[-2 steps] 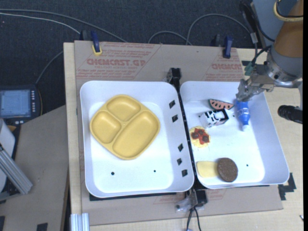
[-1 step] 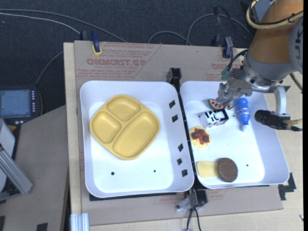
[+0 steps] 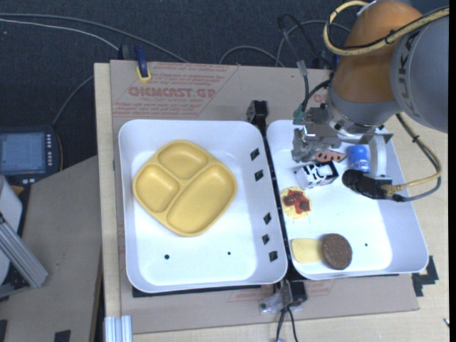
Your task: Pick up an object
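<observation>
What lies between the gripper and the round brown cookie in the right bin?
In the camera view, a small pizza-like piece lies between the gripper and the round brown cookie.

A robotics lab: loose cables (image 3: 71, 24) trail over dark carpet behind the hand (image 3: 311, 150), a small monitor (image 3: 25, 154) sits far beside the surface (image 3: 178, 84)

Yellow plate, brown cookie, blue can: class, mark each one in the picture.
Yellow plate (image 3: 184, 187), camera view, on the ridge where its three sections meet.
Brown cookie (image 3: 336, 251), camera view, on the middle of its top face.
Blue can (image 3: 358, 157), camera view, on its side.
</observation>
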Robot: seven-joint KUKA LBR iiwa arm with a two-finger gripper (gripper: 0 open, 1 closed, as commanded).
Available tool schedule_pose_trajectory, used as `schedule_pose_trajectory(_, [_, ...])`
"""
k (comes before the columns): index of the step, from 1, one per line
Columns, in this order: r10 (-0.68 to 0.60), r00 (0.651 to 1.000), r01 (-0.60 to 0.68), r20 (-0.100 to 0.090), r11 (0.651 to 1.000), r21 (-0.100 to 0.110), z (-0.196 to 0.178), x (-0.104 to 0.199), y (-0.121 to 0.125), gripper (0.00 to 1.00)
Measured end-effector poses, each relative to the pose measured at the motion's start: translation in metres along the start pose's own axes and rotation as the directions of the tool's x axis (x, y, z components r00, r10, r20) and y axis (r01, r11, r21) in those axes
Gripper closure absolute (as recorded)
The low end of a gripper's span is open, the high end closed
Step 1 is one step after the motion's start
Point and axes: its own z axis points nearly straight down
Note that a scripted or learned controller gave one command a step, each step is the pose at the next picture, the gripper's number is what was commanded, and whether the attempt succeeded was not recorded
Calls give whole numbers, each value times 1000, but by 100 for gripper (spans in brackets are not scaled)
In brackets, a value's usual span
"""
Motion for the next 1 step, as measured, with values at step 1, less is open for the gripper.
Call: schedule_pose_trajectory(1, [0,1000,0,0,1000,0,10,58,-4,100])
